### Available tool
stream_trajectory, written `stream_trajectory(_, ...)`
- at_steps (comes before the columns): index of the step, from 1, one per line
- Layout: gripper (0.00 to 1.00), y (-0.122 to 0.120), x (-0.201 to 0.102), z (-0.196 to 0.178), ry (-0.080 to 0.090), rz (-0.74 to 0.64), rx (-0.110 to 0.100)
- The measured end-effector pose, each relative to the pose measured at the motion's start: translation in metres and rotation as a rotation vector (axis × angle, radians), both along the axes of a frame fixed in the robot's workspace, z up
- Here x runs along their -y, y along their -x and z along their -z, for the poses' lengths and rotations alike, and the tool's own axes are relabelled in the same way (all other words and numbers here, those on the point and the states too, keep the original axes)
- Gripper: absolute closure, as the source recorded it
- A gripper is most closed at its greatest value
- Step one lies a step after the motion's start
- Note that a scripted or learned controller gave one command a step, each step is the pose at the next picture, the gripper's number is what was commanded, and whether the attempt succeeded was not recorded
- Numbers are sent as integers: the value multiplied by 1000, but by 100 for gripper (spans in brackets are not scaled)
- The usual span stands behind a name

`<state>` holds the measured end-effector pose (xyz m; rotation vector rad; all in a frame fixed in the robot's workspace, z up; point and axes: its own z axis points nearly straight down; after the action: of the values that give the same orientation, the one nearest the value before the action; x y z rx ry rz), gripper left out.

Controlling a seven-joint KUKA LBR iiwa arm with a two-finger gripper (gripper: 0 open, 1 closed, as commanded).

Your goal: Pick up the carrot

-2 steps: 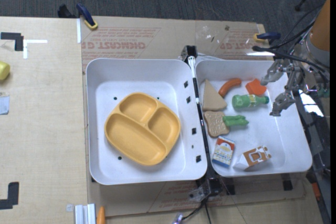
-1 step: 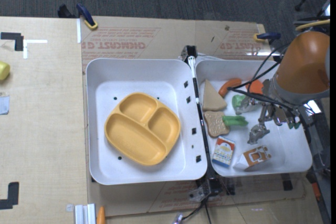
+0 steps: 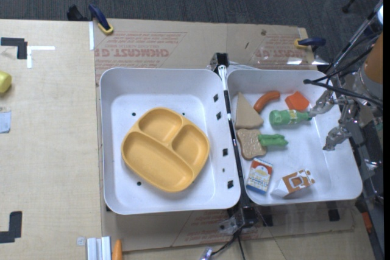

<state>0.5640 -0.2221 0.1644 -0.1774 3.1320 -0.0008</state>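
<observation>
A dark carpeted floor lies behind a pale wooden desk, where cardboard sheets pinned by blue clamps carry two shallow white bins side by side. The left bin holds a yellow divided plate. The right bin holds the toy food, and serves here as the landmark: the carrot lies near its far wall, left of centre, a short orange piece whose long axis runs on a slant, low end toward the bin's left wall, high end toward the far wall. Just beside it on the right sits an orange-red block; a green bottle lies nearer the bin's middle, a tan wedge and a bread slice along the left wall, a green piece beside the bread, and two small cartons by the near wall.

The hand hangs over the bin's right side, its two metal fingers spread apart with nothing between them. The far finger stands close to the bottle's right end. The arm comes in over the bin's right wall, wrist and cabling massed above the rim.

The carrot lies to the hand's left and somewhat farther back, across the bottle and block, well apart from the fingers. A grasp would likely call for travel leftward along the far wall and a turn of the wrist to close across the carrot's slanted length; the neighbouring block crowds one end.
</observation>
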Motion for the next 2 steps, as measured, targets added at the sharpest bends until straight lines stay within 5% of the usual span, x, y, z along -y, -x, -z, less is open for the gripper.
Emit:
stream_trajectory(1, 0, 65, -23, 72, 0, -39, -2)
stream_trajectory(2, 0, 55, -104, 71, -1, -31, 1)
